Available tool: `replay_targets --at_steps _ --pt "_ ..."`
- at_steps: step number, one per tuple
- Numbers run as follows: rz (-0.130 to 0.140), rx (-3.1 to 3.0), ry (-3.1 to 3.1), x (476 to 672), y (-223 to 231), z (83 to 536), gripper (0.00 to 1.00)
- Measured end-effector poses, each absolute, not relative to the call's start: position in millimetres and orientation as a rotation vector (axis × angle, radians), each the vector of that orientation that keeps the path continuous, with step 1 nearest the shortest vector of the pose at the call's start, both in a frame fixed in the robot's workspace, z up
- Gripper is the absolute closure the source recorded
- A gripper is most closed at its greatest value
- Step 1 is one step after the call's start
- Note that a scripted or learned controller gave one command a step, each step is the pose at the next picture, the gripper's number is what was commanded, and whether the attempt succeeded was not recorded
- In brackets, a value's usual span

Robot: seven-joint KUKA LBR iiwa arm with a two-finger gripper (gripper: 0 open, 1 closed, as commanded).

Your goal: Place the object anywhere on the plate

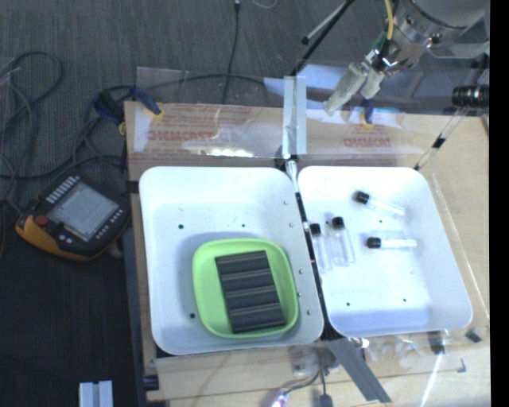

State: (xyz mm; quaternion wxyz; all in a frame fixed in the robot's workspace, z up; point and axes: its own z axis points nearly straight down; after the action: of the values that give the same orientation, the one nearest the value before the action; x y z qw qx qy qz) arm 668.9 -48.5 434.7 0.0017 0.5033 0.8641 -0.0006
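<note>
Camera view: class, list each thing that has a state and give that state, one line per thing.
Green plate: in the left bin, carrying a dark ridged block.
Four clear vials: lying in the right bin, black caps on.
Gripper: raised behind the bins, holding nothing visible.

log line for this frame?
pincer: raised behind right bin | vials: in right bin | green plate: left bin, holds dark ridged block

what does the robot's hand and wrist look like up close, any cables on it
The hand has pale, whitish-grey fingers that taper to a slim tip. Above it the wrist is a rounded grey metal housing. A yellow cable runs down beside the wrist, with small orange and blue bits near the base of the fingers. No markings are readable.
</note>
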Motion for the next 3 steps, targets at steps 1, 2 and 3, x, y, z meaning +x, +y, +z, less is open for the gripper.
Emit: replay_targets --at_steps 1,2,3 --pt "-0.001 1.537 2.737 669.0 -20 435 0.0" --pt "0.001 1.596 2.705 669.1 -26 418 0.0" --pt "0.002 1.623 2.688 669.0 -11 434 0.0"
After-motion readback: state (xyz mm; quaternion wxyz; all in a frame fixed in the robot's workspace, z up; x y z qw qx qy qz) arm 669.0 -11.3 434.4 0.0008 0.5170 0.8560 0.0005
